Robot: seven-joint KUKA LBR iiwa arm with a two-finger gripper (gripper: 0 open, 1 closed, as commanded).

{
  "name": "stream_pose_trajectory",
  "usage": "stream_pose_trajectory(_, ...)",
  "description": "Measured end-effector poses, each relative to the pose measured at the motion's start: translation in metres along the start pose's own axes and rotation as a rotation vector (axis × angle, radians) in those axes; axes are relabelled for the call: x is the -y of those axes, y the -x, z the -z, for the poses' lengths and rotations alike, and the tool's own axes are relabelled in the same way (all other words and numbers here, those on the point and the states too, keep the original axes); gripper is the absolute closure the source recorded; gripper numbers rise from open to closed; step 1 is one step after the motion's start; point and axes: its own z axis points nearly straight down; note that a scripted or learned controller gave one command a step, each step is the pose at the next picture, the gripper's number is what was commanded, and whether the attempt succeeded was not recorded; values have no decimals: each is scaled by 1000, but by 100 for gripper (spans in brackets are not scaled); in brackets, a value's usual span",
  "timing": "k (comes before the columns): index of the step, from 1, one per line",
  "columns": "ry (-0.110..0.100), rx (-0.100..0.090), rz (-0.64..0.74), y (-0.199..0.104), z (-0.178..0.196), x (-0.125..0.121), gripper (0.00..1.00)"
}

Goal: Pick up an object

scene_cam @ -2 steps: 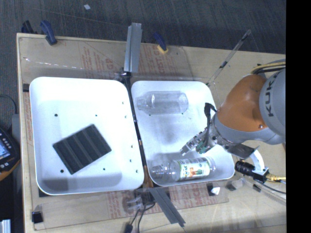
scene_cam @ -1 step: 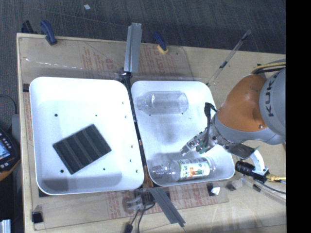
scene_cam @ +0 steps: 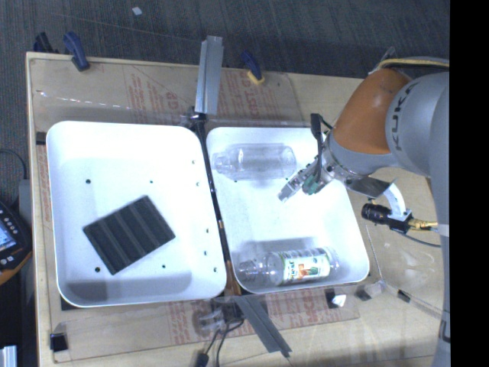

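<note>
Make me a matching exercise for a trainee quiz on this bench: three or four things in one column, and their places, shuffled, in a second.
Things:
1. black ribbed pad
2. clear bottle without a label
3. clear bottle with a colourful label
4. gripper

Places:
A. near edge of the right bin
B. above the right bin, right of the unlabelled bottle
C. left bin
D. far edge of the right bin

Pairs: 1-C, 2-D, 3-A, 4-B
</note>
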Motion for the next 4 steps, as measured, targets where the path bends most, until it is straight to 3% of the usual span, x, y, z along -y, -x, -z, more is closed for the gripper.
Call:
stream_pose_trajectory(1,-2,-2,-319,-51,38,19,0)
stream_pose_trajectory(2,-4,-3,-528,-77,40,64,0)
stream_pose_trajectory(3,0,-1,-362,-97,22,51,0)
stream_pose_trajectory(4,0,-1,-362,-97,22,51,0)
